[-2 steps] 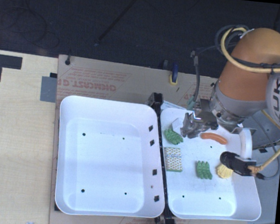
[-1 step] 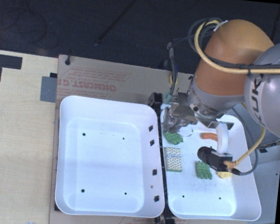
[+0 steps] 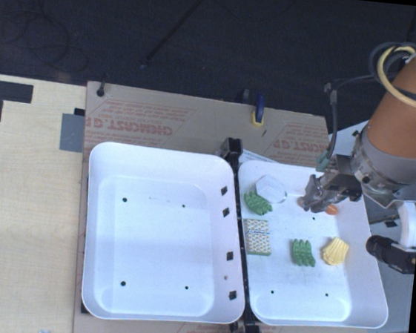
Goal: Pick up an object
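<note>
My gripper [image 3: 315, 204] hangs low over the upper part of the right bin [image 3: 371, 307], its dark fingers pointing down beside a small orange object [image 3: 331, 209] that touches them on the right. A white round piece [image 3: 270, 187] lies to the left of the gripper. Below it a green ridged piece [image 3: 258, 202] rests near the bin's left wall. A checkered pale block [image 3: 258, 236] lies lower left, a second green ridged piece [image 3: 303, 252] sits in the middle, and a yellow ridged piece [image 3: 335, 251] lies to its right.
The left bin [image 3: 100, 262] stands beside the right one, joined by a black divider with clips [image 3: 233, 217]. Both rest on a cardboard sheet [image 3: 161, 123] on the pale bench. A black fitting [image 3: 392, 254] juts in at the right edge.
</note>
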Motion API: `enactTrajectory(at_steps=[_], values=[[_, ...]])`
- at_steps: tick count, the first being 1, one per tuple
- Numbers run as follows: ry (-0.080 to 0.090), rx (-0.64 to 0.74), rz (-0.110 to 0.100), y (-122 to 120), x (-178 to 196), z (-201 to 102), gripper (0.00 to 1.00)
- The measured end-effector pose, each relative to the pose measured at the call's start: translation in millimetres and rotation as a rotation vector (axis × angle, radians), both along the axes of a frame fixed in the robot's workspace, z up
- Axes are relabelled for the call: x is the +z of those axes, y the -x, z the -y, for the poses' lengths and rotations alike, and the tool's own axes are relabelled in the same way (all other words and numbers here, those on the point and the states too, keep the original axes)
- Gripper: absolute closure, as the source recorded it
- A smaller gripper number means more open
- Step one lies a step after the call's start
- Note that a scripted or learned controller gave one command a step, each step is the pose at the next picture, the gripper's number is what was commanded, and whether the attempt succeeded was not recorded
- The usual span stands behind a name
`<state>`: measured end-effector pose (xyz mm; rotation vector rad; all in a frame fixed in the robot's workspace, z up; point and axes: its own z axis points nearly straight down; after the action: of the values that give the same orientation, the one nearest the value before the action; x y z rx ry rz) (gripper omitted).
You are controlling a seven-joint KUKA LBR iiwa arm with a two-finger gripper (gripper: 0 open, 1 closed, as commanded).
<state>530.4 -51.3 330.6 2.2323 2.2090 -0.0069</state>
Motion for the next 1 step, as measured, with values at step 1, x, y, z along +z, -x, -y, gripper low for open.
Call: enactTrajectory(at_steps=[1], values=[[-0.005,0.015,0.012,22.7,123.4,-39.8,1.0]])
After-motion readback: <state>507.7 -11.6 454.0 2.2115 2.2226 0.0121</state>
